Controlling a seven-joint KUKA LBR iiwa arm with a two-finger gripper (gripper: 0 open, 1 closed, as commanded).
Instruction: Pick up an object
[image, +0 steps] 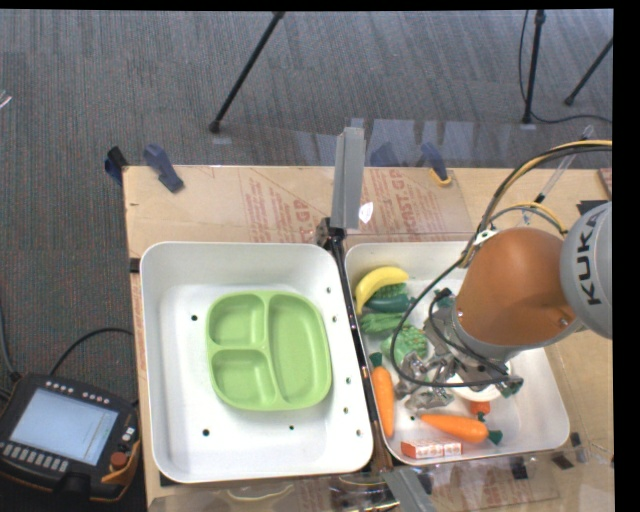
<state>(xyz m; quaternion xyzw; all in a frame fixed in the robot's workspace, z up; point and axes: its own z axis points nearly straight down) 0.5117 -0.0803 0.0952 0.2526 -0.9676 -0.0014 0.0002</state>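
The right bin (545, 395) holds toy food: a yellow banana (380, 282), dark green vegetables (385, 310), a light green item (408, 345), an upright carrot (383, 398), a second carrot (455, 427) lying flat, and a small red-and-white box (431, 450). My gripper (432, 383) reaches down into the middle of this bin, between the light green item and the flat carrot. Its metal parts hide the spot under it. The orange wrist band (515, 290) covers the bin's right centre.
The left bin (180, 290) holds a green divided plate (268, 350). A grey post (348, 185) stands at the back between the bins. A tablet pendant (65, 430) lies on the floor at lower left. Cables (530, 190) arc above the arm.
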